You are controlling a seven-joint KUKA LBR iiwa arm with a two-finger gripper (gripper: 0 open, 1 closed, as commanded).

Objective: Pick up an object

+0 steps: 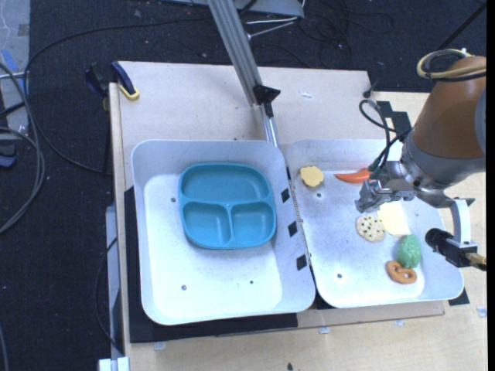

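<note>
The pincer (370, 199) hangs low over the right bin (340, 277); I cannot tell its opening. The cookie (370, 227) lies just below it, touching the cheese (395, 219), so a descent may nudge both instead of catching one.

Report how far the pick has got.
Done: the arm has reached over the right bin, and the gripper sits low among the toy foods, just above the cookie and beside the pale yellow piece. In hand: nothing visibly held. Left: grasp and lift an item; the carrot, broccoli, pretzel and yellow lump all lie on the bin floor.
</note>
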